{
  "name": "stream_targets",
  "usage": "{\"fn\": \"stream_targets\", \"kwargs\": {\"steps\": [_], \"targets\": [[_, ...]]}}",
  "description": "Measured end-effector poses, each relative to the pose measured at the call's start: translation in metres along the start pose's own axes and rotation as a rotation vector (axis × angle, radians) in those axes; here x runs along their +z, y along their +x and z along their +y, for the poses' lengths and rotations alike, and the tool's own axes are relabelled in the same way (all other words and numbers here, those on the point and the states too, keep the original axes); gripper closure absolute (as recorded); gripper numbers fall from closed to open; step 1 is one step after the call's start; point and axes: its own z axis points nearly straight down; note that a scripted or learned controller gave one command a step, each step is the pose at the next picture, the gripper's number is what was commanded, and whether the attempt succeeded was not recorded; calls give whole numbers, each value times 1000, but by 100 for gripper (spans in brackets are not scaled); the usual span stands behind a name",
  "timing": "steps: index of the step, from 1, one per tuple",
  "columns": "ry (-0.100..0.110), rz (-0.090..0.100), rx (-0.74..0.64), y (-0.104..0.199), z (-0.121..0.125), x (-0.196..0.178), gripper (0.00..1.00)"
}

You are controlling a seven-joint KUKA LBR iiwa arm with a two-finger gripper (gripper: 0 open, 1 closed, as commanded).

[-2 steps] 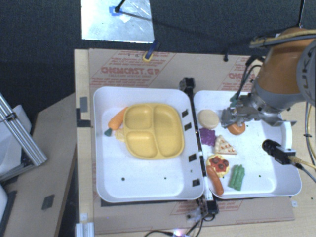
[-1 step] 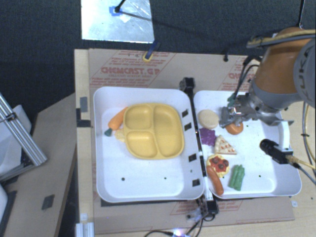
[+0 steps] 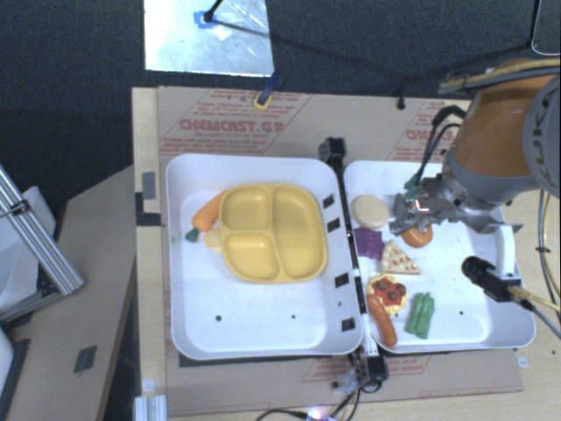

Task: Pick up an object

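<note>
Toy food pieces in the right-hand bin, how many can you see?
7: a tan bun, a purple piece, an orange piece under the hand, a pizza slice, a round pizza, a sausage, green asparagus. The arm may hide more.

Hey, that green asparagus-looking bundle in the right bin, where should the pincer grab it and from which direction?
Probably across the middle of the green bundle, coming straight down from above. It lies flat and is long and narrow, running roughly near-to-far, so closing across its short width fits best. Its right side faces bare bin floor; the sausage lies apart on its left, leaving room for a finger.
</note>
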Motion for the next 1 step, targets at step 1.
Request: {"fn": "stream_targets", "kwargs": {"steps": [1], "targets": [[-1, 0, -2, 2, 11, 12, 100]]}}
